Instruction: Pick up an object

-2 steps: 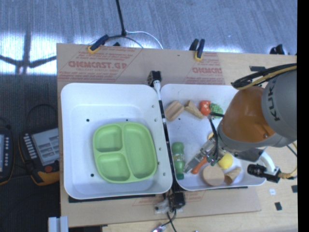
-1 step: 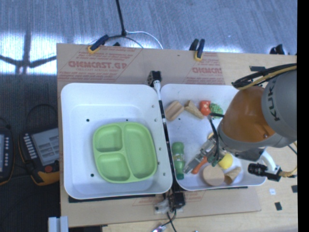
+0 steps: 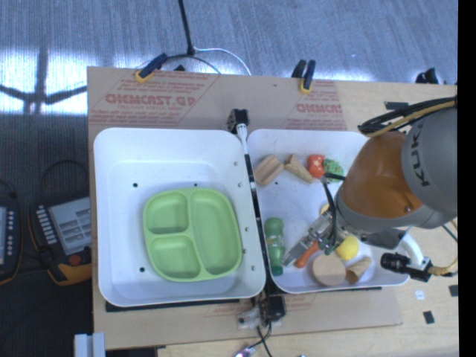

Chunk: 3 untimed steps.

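Camera view is giving me both bins from above, and I am taking the right bin (image 3: pixel 297 141) as my landmark. The gripper (image 3: pixel 318 238) is hanging low over the bin's near half, beside a small cluster: an orange carrot (image 3: pixel 304 256) just under it, a yellow piece (image 3: pixel 346 248) to its right, and a tan round (image 3: pixel 328 271) nearer the front wall. A green bottle (image 3: pixel 274 242) is lying along the bin's left wall, and wood blocks (image 3: pixel 268 169), a tan wedge (image 3: pixel 300 169) and a red and green piece (image 3: pixel 323 166) are sitting toward its far wall. I am judging the carrot the likeliest target; it looks like light, stiff toy plastic, smooth enough to slip, so I am planning to pinch across its narrow middle rather than its tapered end. I cannot tell how wide the hand stands, or whether it is touching anything, because the metal is blurring into the clutter. Left of the bin, a green tray (image 3: pixel 194 233) is resting in the other bin (image 3: pixel 119 162).
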{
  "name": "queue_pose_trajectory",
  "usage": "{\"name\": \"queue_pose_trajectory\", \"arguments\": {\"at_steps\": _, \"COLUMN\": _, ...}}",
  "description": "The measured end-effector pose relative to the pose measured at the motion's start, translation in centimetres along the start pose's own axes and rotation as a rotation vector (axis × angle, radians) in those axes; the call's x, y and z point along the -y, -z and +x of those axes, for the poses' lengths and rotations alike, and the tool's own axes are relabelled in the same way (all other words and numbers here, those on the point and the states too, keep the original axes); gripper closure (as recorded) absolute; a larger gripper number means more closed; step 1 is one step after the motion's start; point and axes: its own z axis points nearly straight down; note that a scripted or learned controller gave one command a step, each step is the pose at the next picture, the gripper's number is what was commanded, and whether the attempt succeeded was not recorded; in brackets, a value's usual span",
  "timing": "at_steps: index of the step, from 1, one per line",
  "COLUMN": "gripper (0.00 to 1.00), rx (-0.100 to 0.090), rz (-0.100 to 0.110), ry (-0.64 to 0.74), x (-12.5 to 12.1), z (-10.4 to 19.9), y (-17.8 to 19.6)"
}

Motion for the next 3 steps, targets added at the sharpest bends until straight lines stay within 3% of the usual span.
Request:
{"name": "queue_pose_trajectory", "arguments": {"at_steps": 1, "gripper": 0.00, "rx": -0.012, "rz": 0.010, "ry": -0.233, "x": -3.6, "z": -3.4, "y": -0.2}}
{"name": "queue_pose_trajectory", "arguments": {"at_steps": 2, "gripper": 0.00, "rx": 0.004, "rz": -0.002, "ry": -0.092, "x": 0.0, "z": -0.1, "y": 0.0}}
{"name": "queue_pose_trajectory", "arguments": {"at_steps": 3, "gripper": 1.00, "rx": 0.005, "rz": -0.003, "ry": -0.094, "x": -0.1, "z": -0.2, "y": 1.1}}
